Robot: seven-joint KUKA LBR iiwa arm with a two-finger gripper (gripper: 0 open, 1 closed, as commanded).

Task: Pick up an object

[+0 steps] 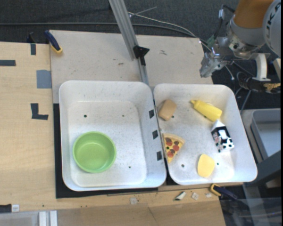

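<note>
The right bin holds a tan bread-like piece, a yellow mustard bottle, a pizza slice, a small black-and-white carton and a yellow wedge. A green bowl sits in the left bin, near its front left. My gripper hangs above the bench just beyond the right bin's far rim, with nothing seen between its fingers.
A slanted metal pole crosses the bench behind the bins and ends at the divide between them. Yellow clamps sit at the far left corner and at the front edge. Cables trail near the arm.
</note>
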